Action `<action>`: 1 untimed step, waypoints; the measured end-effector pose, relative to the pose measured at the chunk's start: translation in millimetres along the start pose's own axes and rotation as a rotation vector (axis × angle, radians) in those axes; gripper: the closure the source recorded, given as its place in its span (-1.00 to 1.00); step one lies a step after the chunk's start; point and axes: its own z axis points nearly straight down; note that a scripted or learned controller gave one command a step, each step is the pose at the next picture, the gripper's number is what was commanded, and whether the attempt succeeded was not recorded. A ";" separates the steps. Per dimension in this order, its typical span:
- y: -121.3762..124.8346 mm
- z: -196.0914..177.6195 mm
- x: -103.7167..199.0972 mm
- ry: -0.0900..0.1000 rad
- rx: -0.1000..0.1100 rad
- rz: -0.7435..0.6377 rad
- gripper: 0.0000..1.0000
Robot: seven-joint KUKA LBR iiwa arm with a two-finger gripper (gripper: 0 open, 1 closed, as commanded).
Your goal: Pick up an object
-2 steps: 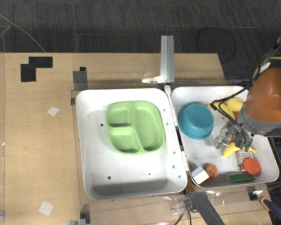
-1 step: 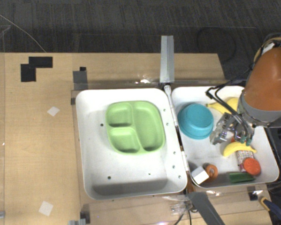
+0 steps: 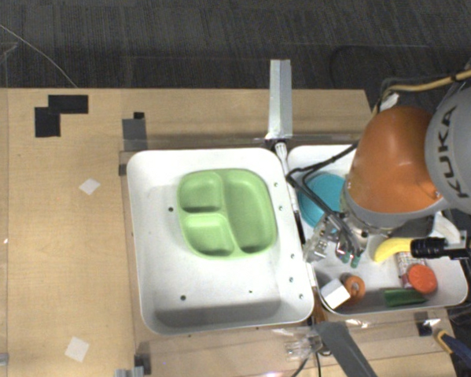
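Observation:
My gripper (image 3: 331, 246) hangs low over the left part of the right bin (image 3: 454, 294), under the grey arm with its orange band (image 3: 392, 164). Just below it lie a small white block (image 3: 335, 295) and a small orange-brown object (image 3: 353, 285). A yellow banana (image 3: 390, 249) lies to its right, and a teal bowl (image 3: 327, 193) sits above it, partly hidden by the arm. Nothing shows as held in the gripper.
The left bin (image 3: 158, 298) holds a green divided tray (image 3: 225, 212). In the right bin, an orange round object (image 3: 421, 277) and a dark green flat piece (image 3: 404, 296) lie near the front wall. A metal post (image 3: 280, 103) stands behind the bins' shared wall.

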 end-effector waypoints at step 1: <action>24.6 -39.3 -2.8 -0.002 0.000 0.227 1.00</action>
